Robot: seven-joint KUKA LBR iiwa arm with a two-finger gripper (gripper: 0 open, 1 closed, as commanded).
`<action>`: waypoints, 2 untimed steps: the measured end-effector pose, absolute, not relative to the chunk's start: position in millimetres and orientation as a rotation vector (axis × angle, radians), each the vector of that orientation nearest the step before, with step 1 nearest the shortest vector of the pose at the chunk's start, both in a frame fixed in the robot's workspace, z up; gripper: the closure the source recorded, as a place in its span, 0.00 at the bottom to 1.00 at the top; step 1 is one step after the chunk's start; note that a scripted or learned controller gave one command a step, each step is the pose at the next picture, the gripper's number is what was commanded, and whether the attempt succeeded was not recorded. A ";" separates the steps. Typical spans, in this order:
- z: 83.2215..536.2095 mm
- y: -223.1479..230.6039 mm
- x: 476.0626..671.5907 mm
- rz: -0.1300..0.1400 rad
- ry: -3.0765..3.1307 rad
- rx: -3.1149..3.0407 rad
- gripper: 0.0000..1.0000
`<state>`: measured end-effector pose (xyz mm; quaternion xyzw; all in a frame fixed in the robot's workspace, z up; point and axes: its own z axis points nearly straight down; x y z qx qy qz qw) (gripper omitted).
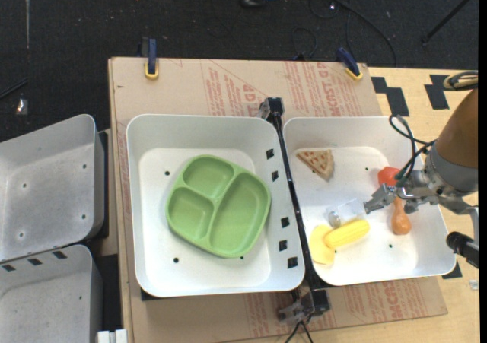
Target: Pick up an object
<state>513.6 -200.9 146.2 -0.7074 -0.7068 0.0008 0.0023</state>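
- Two white bins sit side by side on a brown board; the left bin and the right bin meet along a black divider.
- A green plate with three compartments lies flat in the middle of the left bin.
- In the right bin, a brown wedge lies near the far edge, toward the divider.
- A yellow corn lies near the front edge of the right bin, on its divider side, resting on a flat yellow piece.
- A small pale object sits just beside the corn's far end; it is too small to identify.
- A carrot lies near the right edge of the right bin, roughly upright in the view.
- A red object sits just beyond the carrot, toward the far edge.
- The arm enters over the right edge of the right bin, with dark cables trailing along it.
- The gripper hangs low between the red object and the carrot, close to the carrot's top.
- Whether its fingers are spread or pressed together cannot be told, and nothing is clearly seen between them.
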 end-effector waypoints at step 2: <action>116.5 -199.5 521.3 -0.023 -2.231 -2.226 1.00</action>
